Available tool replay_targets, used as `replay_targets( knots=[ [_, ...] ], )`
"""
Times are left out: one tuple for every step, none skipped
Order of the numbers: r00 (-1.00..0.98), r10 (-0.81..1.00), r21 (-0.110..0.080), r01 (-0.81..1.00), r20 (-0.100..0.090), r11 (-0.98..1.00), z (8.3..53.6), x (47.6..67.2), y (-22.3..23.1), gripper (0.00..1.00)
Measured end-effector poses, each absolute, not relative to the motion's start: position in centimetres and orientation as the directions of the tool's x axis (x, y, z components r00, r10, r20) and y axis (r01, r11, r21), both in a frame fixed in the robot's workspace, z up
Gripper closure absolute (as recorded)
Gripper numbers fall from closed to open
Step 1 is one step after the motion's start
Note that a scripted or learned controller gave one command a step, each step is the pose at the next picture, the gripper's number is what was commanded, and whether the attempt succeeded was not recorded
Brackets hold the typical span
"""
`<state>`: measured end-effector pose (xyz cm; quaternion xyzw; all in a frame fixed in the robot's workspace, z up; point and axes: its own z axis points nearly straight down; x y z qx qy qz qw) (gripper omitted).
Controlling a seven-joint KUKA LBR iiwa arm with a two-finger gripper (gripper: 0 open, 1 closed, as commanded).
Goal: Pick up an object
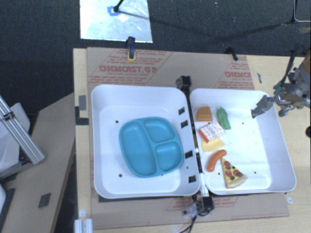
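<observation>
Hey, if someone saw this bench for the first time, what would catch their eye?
Probably the blue divided plate alone in the left bin. Next, the toy food along the right bin's left side: a pizza slice, sausage and green vegetable. The gripper hangs over that bin's far right corner.

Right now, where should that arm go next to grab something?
Probably leftward and down: the gripper sits at the right white bin's upper right edge, while the toy foods, such as the green bean pod, cluster along that bin's left side.
</observation>
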<state>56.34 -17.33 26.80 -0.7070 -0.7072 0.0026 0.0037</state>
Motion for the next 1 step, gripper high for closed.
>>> replay_targets(
  knots=[
    [-0.003, 1.000, 0.001, 1.000, -0.001, 0.003, 27.39, 56.54, -17.29, 0.00]
  ],
)
